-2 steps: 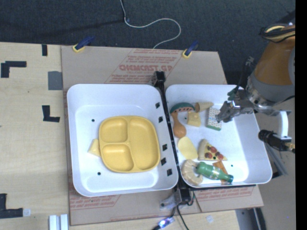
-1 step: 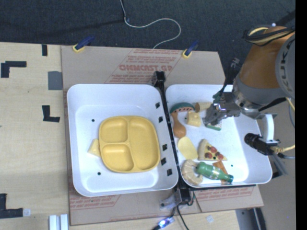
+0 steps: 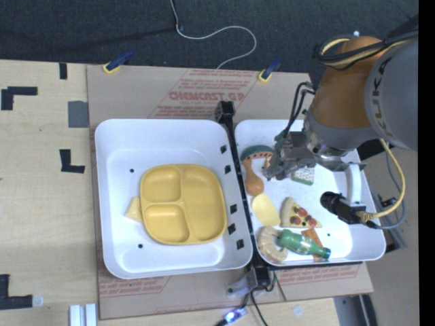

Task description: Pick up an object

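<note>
While the gripper (image 3: 284, 163) is hovering in the right bin (image 3: 360, 250), finger state indeterminate, a green bottle (image 3: 302, 243) is lying near the front. Cardboard (image 3: 197, 94) lettering is unreadable.

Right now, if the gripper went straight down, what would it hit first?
Probably the bin floor beside the brown spoon-like piece, near the green-rimmed item. The gripper hangs over that spot; depth is unclear.

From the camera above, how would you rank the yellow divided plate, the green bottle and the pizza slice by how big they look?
1. Yellow divided plastic plate, in the left bin: clearly largest.
2. Green toy bottle, lying in the right bin.
3. Toy pizza slice, just above the bottle: looks only slightly smaller, so that order is unsure.
</note>
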{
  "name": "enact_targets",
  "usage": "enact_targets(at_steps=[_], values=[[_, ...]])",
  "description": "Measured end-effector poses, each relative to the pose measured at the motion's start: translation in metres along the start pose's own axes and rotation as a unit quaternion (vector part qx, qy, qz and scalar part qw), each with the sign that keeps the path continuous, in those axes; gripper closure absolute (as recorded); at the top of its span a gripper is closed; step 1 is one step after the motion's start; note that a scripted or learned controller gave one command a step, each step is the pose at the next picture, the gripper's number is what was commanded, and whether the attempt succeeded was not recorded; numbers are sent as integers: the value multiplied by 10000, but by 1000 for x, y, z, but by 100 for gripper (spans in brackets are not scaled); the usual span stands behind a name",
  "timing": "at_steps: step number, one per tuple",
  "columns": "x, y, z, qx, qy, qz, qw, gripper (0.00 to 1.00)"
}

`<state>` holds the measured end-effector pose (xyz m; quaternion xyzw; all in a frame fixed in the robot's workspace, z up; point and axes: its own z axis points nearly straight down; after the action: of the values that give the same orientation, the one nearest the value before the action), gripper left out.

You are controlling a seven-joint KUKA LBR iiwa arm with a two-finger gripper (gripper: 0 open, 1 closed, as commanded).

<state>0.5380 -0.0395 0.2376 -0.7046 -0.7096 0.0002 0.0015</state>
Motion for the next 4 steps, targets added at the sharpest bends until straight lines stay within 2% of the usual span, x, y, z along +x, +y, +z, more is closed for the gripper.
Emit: enact_targets(at_steps=[1, 2, 4], values=[[52, -6, -1, 2, -4, 5, 10000, 100], [89, -5, 5, 6, -11, 14, 10000, 100], [93, -6, 5, 2, -8, 22, 10000, 100]])
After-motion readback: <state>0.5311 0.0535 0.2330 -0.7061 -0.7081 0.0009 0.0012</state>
